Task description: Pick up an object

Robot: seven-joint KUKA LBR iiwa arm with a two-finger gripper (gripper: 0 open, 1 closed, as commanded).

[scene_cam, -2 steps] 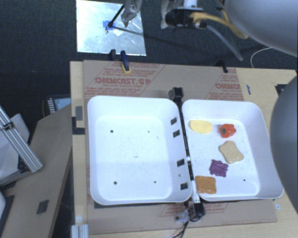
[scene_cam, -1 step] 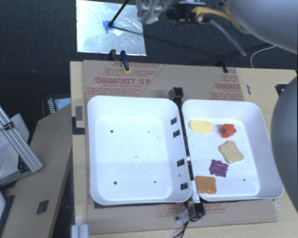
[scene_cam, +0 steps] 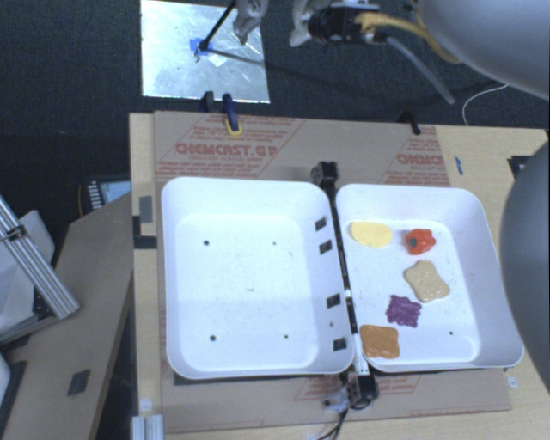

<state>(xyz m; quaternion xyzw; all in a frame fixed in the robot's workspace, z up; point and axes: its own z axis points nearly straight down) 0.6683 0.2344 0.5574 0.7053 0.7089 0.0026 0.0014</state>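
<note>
The right bin (scene_cam: 486, 249) holds several small items: a yellow flat piece (scene_cam: 369, 234), a red-orange lump (scene_cam: 419, 241), a tan piece (scene_cam: 426, 281), a purple piece (scene_cam: 403, 310) and an orange-brown piece (scene_cam: 379, 341) in the near left corner. My gripper (scene_cam: 273, 24) hangs high at the top edge of the view, far behind both bins. Its two pale fingertips (scene_cam: 247, 19) stand apart with nothing between them. The grey arm (scene_cam: 490, 39) runs off to the upper right.
The left bin (scene_cam: 241, 266) lies beside the right one, joined by a black hinge strip (scene_cam: 337, 275). Both rest on a cardboard sheet (scene_cam: 258, 148). A foil sheet (scene_cam: 204, 51) lies behind. An aluminium rail (scene_cam: 34, 266) stands at the left.
</note>
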